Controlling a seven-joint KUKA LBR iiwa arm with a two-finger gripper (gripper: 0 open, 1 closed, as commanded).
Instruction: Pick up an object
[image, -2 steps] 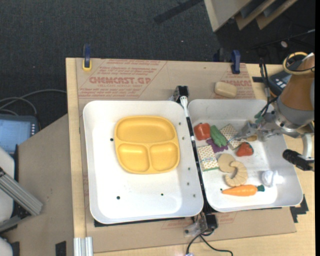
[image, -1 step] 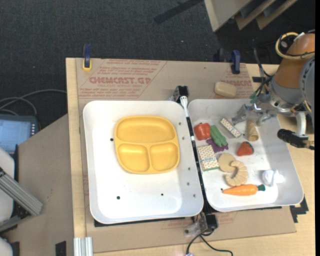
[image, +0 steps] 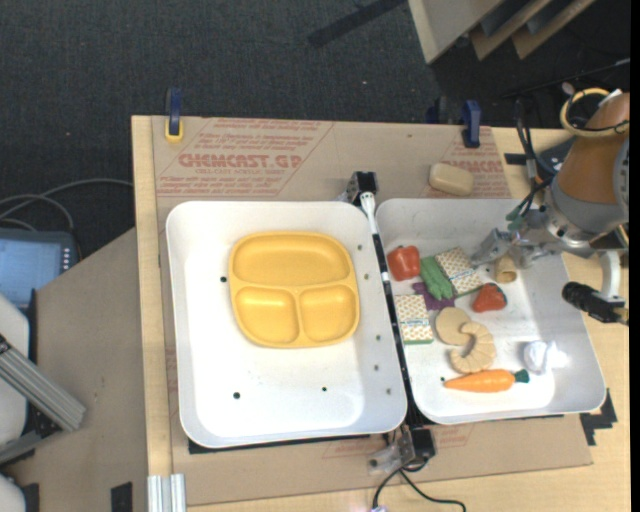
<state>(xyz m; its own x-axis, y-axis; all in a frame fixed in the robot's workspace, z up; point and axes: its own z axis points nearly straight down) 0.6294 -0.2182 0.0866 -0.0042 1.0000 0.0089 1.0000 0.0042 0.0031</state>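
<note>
The right bin (image: 560, 400) holds several toy foods: a red tomato (image: 403, 262), a green piece (image: 436, 275) lying over a purple one (image: 438, 293), a red strawberry (image: 489, 297), tan bread slices (image: 468, 335), an orange carrot (image: 485, 380) and a crumpled white piece (image: 537, 355). My gripper (image: 503, 256) hangs low over the bin's far middle, just above the strawberry. A small tan piece (image: 507, 269) sits right at its tip; whether it is held cannot be made out.
Checkered crackers (image: 414, 316) lie by the bin's left wall. The left bin (image: 200, 330) carries a yellow divided plate (image: 294, 287). A beige block (image: 451, 178) rests on the board behind the right bin. Clamps (image: 470, 122) stand at the board's far edge.
</note>
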